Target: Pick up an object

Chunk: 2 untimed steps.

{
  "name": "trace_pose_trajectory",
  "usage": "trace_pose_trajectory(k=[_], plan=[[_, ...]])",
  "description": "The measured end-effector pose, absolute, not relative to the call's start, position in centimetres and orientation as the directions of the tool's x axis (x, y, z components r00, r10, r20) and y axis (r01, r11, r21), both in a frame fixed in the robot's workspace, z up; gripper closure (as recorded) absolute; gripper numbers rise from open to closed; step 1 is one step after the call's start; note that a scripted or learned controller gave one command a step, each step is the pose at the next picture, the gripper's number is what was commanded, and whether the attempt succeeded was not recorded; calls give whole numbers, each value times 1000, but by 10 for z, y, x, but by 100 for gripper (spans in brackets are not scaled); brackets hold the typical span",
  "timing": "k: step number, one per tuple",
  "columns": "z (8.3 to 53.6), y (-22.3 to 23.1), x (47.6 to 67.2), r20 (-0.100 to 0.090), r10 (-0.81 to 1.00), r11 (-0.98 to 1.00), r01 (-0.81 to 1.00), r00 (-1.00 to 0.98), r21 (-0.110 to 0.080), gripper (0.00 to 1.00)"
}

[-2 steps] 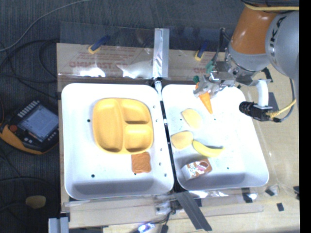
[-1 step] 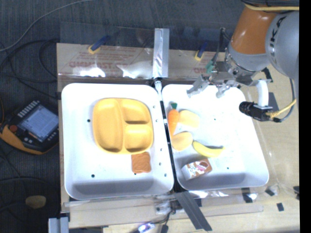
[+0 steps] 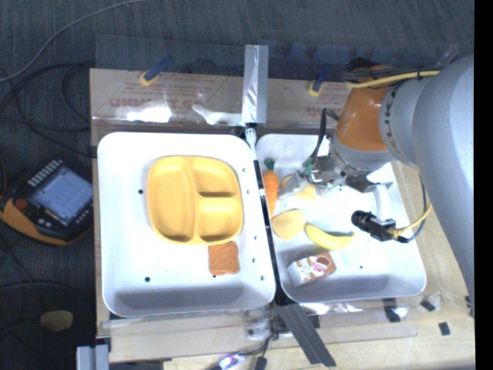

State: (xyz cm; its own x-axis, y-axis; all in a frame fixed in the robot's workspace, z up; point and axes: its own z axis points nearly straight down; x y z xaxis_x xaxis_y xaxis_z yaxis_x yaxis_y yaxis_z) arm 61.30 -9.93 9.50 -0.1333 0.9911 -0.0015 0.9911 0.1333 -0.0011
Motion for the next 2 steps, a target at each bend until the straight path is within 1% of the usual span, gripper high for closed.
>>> trace_pose_trajectory(k=[1, 2], plan=[[183, -93, 614, -2, 999, 39, 999, -39, -2, 0], [94, -120, 589, -2, 998, -59, 998, 59, -2, 0]])
